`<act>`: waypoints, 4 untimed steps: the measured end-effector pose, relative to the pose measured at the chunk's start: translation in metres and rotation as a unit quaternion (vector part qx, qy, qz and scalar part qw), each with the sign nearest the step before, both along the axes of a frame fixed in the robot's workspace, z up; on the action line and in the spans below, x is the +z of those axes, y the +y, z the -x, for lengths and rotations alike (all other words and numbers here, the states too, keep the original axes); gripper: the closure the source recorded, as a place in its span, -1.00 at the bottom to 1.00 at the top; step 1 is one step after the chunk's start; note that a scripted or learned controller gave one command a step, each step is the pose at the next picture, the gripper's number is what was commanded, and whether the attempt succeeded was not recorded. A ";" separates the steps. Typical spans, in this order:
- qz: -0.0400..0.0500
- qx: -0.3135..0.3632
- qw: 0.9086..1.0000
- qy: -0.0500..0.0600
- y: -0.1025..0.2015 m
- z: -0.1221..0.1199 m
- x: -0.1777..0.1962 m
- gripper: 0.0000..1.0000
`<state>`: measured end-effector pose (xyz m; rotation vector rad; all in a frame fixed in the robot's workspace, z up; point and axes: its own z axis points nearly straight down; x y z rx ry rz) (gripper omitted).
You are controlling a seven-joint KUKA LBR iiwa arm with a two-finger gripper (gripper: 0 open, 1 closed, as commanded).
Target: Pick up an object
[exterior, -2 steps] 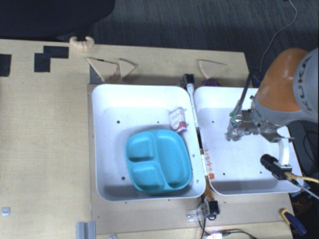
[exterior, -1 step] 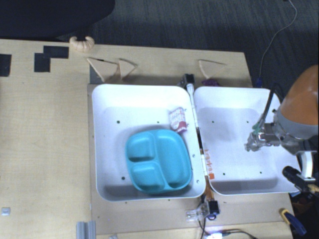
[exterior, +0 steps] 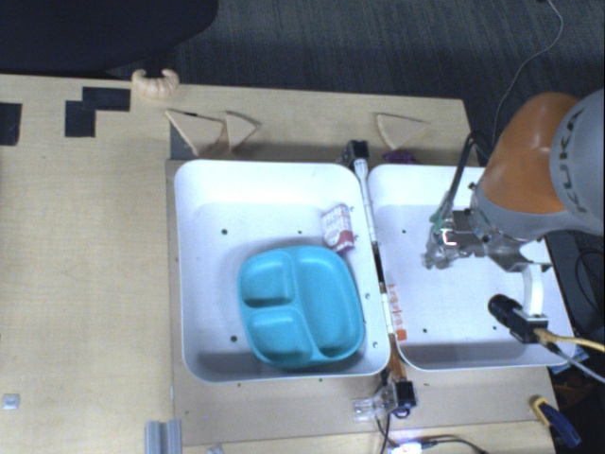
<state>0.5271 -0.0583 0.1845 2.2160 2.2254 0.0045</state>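
Turquoise plastic divided tray lying in the left bin, a small red-and-white packet just beyond its far corner; both well to the left of the gripper, poised over the right bin; grip state impossible to tell.

Two bins, one tray, one packet

pale wooden bench, dark carpet floor
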 end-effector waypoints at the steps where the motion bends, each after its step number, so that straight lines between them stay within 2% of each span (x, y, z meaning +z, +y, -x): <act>1: 0.001 -0.001 1.000 0.001 -0.046 0.040 -0.027 1.00; 2: 0.001 -0.001 1.000 0.001 -0.081 0.040 -0.058 1.00; 3: 0.000 0.000 1.000 -0.001 -0.016 0.039 0.000 1.00; 4: 0.001 -0.001 1.000 0.000 -0.073 0.040 -0.022 1.00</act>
